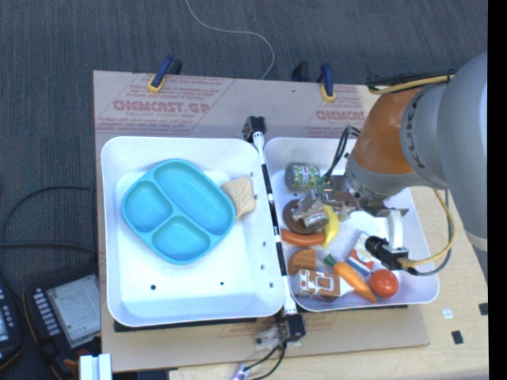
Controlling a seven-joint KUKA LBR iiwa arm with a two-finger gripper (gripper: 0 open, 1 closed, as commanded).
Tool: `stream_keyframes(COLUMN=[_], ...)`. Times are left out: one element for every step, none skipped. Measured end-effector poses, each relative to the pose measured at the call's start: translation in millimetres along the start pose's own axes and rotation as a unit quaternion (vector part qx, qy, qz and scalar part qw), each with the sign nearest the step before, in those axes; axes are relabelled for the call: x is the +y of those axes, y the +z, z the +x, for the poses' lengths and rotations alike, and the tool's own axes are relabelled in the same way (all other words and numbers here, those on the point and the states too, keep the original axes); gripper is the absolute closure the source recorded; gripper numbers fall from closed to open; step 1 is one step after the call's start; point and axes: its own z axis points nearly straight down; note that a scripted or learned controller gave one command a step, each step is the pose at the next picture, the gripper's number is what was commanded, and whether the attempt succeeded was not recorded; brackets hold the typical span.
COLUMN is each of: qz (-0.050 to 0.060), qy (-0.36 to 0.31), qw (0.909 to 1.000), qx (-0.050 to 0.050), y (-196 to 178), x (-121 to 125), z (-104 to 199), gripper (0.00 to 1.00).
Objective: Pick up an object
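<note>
My gripper (319, 203) hangs low over the upper middle of the right bin (412, 212). It sits just above a brown round thing (303, 214) and a yellow banana (331, 227). A green can (300, 175) lies just up and left of it. Below are an orange sausage-like piece (301, 237), a brown pastry (303, 260), a small printed box (315, 284), a carrot (355, 282), a red tomato (384, 283) and a white and red carton (362, 252). The wrist hides what lies directly beneath it.
The left bin (127, 291) holds a blue divided plate (177, 210) and a slice of toast (241, 196) against its right wall. The grey and orange arm (412, 141) covers the right bin's upper right part. A cardboard sheet (158, 105) lies under both bins.
</note>
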Motion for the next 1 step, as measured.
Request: stream_keyframes(qz=[-0.003], qy=[0.0], qw=[1.0], qx=[0.0], y=[-12.2], x=[2.0], z=[0.1], gripper=[1.0])
